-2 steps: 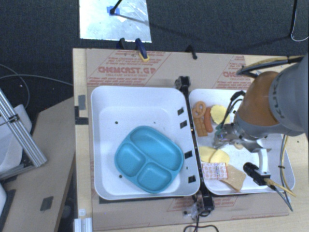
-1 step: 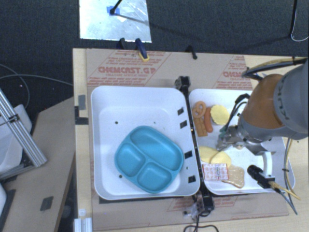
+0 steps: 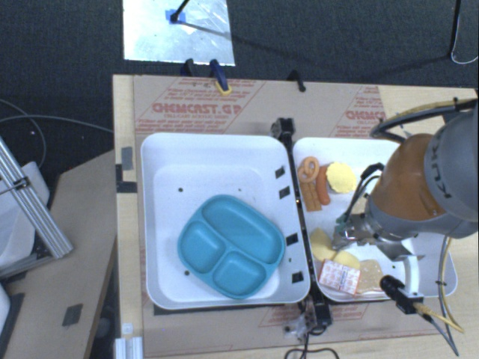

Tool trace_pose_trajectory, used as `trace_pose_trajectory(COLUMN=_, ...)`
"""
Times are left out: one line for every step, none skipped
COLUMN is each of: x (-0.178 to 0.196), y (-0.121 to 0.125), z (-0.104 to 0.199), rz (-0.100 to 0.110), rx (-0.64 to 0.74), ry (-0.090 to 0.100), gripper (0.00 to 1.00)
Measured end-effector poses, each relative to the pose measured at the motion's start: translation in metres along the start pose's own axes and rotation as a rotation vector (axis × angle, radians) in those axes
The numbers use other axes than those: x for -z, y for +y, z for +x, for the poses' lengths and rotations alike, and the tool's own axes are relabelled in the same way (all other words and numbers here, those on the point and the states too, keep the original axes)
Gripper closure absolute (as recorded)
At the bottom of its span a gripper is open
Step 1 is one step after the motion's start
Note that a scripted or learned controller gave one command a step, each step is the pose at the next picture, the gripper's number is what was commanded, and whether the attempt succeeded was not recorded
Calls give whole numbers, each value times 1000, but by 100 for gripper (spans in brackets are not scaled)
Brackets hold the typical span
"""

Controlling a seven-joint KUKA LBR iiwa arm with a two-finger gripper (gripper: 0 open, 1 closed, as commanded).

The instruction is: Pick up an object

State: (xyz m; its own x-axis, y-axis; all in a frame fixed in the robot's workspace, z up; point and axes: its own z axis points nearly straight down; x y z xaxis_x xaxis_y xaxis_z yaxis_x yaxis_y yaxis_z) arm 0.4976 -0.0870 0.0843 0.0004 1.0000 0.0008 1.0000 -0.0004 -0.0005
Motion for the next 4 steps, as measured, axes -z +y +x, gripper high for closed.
trace_pose_trajectory(x=11, y=2, z=0, rz=-4, rx=1, ry=0, gripper=100)
trace_pose_trajectory(x=116, y=34, z=94, rz=-14, rx=16, ry=3, gripper=100)
trace_pose_trajectory(x=248, y=-11, z=115, rz=-14, rx=10, ry=3, gripper=100)
trace_pose_trajectory(x=92, y=-9, z=165, rz=10, rx=9, ry=0, gripper=100)
